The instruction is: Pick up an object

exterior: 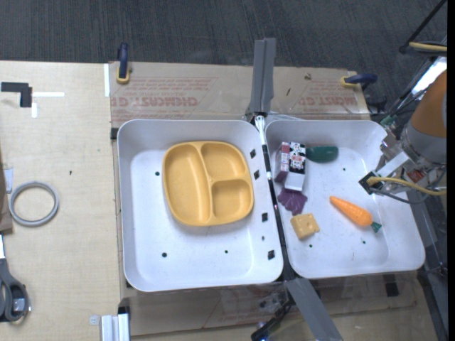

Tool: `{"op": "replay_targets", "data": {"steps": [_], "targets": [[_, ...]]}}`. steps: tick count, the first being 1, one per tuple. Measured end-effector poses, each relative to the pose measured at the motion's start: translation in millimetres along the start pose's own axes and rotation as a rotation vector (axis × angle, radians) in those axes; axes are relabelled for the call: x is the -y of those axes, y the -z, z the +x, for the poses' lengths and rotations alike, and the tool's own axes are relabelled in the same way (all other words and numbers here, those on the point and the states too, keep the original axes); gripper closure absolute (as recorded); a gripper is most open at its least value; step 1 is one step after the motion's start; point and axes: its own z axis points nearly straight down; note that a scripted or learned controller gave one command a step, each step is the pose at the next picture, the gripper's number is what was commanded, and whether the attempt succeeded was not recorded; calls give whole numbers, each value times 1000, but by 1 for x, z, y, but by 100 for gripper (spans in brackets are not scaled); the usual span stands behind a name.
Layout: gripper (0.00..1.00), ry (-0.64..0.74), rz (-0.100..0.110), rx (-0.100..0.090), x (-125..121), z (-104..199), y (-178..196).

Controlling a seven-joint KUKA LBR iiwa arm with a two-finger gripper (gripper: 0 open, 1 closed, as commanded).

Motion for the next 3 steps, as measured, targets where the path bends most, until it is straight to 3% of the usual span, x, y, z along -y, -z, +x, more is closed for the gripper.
{"op": "replay_targets", "data": {"steps": [1, 2, 3], "targets": [[0, 1, 0, 0, 0, 0, 0], [0, -234, 1, 0, 28, -21, -49], [0, -283, -1, -1, 31, 58, -48]]}}
